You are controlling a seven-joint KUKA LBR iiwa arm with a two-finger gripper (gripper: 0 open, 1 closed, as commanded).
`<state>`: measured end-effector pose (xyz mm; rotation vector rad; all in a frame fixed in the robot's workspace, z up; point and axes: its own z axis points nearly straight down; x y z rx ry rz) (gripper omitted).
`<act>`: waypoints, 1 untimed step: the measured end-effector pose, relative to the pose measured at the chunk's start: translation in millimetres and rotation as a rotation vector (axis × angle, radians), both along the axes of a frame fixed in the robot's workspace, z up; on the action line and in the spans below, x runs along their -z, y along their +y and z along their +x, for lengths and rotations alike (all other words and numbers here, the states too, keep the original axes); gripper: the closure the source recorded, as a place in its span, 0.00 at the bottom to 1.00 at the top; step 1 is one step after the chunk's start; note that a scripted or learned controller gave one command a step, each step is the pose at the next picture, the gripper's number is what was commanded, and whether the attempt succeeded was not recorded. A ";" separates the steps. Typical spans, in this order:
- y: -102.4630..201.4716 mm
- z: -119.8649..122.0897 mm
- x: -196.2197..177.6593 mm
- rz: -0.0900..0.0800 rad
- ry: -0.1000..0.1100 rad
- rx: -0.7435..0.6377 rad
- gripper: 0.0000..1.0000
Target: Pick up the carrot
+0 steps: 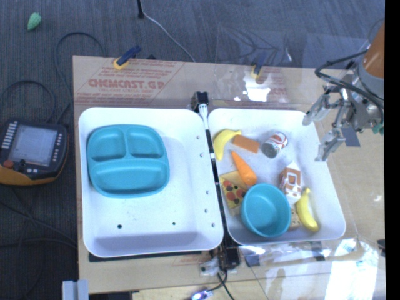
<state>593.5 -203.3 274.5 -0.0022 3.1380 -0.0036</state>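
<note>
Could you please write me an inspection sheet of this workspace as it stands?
Surface: bench bearing left bin and right bin.
Job's things: carrot lying in the right bin, next to the bowl.
Clutter: two bananas, orange block, can, carton, pizza slice; blue tray in the left bin.
Grippers: tool open, at the right bin's right rim, holding nothing.
Cables: black cables on the floor.
Surroundings: pendant, green object on carpet.
</note>
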 end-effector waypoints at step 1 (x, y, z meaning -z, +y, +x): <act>82.5 66.3 114.0 0.007 0.011 0.141 0.00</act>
